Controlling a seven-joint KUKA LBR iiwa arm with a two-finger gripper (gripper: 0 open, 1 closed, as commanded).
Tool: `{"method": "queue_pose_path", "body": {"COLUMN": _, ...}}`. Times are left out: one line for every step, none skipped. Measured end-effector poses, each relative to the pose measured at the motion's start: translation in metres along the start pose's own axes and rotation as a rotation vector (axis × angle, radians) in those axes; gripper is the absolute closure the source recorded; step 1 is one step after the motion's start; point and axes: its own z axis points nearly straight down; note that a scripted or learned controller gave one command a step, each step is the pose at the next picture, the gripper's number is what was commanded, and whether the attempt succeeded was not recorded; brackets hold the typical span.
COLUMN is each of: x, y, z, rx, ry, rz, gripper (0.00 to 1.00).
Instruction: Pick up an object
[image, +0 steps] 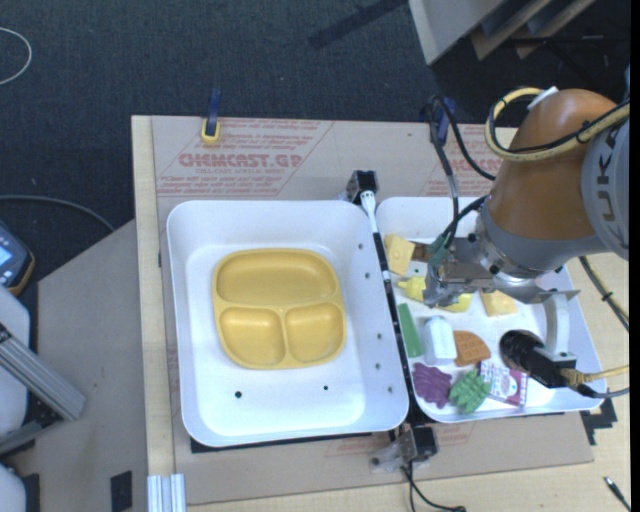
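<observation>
Places the hand (447, 283) low over the right bin (470, 414), under the grey and orange arm (545, 150). Cannot tell whether spread or pressed together, nor whether anything is caught in it, since the wrist's bulk covers it from above. Counts the pickable things all in that bin, crowded close around the hand: a yellow wedge (400, 253) up and left of the hand, a smaller yellow piece (412, 290) just left of it, another yellow chunk (498, 302) just right and below. Finds a green stick (409, 330) below and left of the hand, lying along the bin wall, with a white block (438, 338) just beside it and an orange-brown piece (472, 347) next along, straight below the hand. Further below the hand, sees a purple cluster (431, 382), a green leafy piece (467, 390) touching it, and a pink packet (500, 383). Well left of the hand, notes the left bin (190, 300) holding a yellow divided plate (280, 305). Puts both bins on the cardboard-covered counter (250, 150).
</observation>
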Motion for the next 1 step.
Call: {"method": "queue_pose_path", "body": {"x": 0.0405, "y": -0.0096, "z": 0.0118, "rx": 0.001, "ry": -0.002, "rz": 0.002, "gripper": 1.0}}
